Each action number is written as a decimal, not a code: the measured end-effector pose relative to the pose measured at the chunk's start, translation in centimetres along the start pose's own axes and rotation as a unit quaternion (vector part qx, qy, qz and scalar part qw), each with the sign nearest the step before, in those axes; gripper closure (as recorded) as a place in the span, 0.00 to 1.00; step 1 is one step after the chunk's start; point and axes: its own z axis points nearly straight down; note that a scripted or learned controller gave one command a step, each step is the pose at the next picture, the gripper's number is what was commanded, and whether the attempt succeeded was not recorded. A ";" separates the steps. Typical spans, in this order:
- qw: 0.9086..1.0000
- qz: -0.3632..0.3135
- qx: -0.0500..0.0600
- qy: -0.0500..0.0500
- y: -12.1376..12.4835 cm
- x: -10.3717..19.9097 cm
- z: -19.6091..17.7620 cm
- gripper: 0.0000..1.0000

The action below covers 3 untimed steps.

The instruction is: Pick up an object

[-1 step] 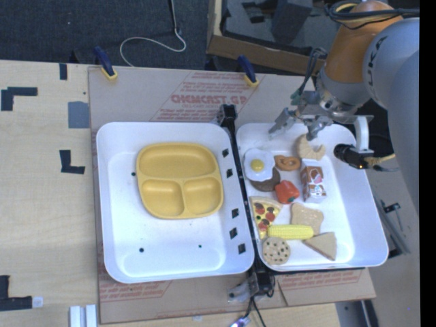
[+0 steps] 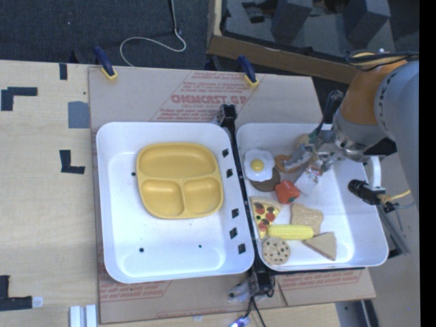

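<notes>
Quickly, two white bins side by side. Your gripper [image 2: 304, 161] sits over the upper part of the right bin [image 2: 354, 251], arm coming in from the right. You can't tell how far it's open or whether it has hold of anything; too much clutter at the tip.

Right bin holds toy food. Just left of the gripper: fried egg [image 2: 257, 163], lying on a brown piece [image 2: 271, 180]. Just below the gripper: red piece [image 2: 287, 191], close to the tip, contact unclear. Further below and left: pizza slice [image 2: 263, 213]. Below that: corn cob [image 2: 291, 232], lying crosswise, touching the pizza slice. Bread slice [image 2: 306, 217] sits straight below the gripper, just above the corn. Chocolate chip cookie [image 2: 276, 251] is at the bin's near edge, under the corn. Tan wedge [image 2: 325, 244] is right of the cookie.

Left bin [image 2: 116, 203], well left of the gripper, holds one yellow divided plate [image 2: 180, 180], three compartments, lying flat.
</notes>
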 end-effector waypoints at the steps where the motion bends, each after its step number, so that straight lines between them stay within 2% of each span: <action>1: 1.000 -0.003 0.001 0.002 4.1 0.1 1.4 0.00; 2: 1.000 -0.004 -0.008 0.000 4.2 0.5 -5.4 0.00; 3: 1.000 -0.004 -0.008 -0.001 -0.3 4.0 0.5 0.00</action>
